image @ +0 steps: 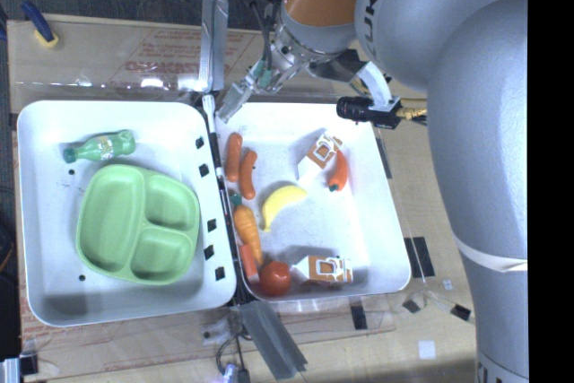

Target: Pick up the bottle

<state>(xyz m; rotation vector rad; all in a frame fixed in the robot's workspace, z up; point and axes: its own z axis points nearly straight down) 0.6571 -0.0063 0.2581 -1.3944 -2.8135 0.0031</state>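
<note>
**A:** How many bottles are there?

**B:** One. The green bottle [100,145] lies on its side in the left bin [36,193], near the far wall, cap end toward the left. It sits just beyond the green divided plate [137,225], close to its rim; whether they touch I cannot tell.

**A:** And the plate?

**B:** One, with three compartments.

**A:** What about the right bin [372,220]?

**B:** Two small orange-and-white cartons, one [321,150] toward the far right and one [328,268] by the near wall. One banana [280,202] in the middle. One red tomato [275,278] at the near wall, just beside the nearer carton. Several orange, carrot-like pieces: a line of them [240,193] along the left wall and one more [338,170] touching the farther carton. I cannot count the line exactly.

**A:** Where is the gripper [235,96]?

**B:** Above the far end of the divide between the two bins, well apart from the bottle. Whether the jaws are open or closed I cannot tell; nothing is visible between them.

**A:** The arm?

**B:** One grey arm [448,58] from the right, over the right bin's far corner.
</note>
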